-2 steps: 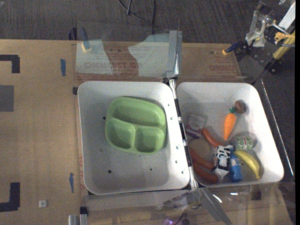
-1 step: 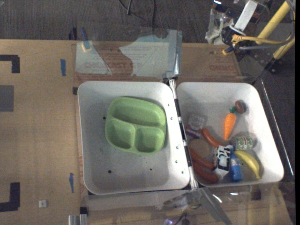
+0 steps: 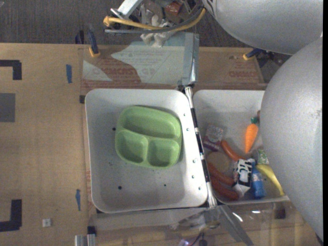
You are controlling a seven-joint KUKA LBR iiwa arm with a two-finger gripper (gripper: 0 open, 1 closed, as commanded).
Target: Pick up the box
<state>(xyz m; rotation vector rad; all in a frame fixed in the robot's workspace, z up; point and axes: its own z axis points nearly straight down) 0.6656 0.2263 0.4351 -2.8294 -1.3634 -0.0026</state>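
The right bin (image 3: 225,104) holds a small black-and-white box (image 3: 244,170) near its front. The box lies among toy foods, touching a blue item (image 3: 257,184) on its right and red sausages (image 3: 221,181) on its left. My gripper (image 3: 156,4) is high at the view's top, beyond both bins, with yellow cables looped around it. It is far from the box and nothing shows in it. The grey arm (image 3: 297,137) sweeps down the right side and hides the right bin's far right part.
A green divided plate (image 3: 149,136) lies in the left bin (image 3: 102,183). An orange carrot (image 3: 250,135), a yellow banana (image 3: 270,178), a clear packet (image 3: 214,134) and another sausage (image 3: 230,150) crowd the right bin. A metal divider (image 3: 197,147) separates the bins.
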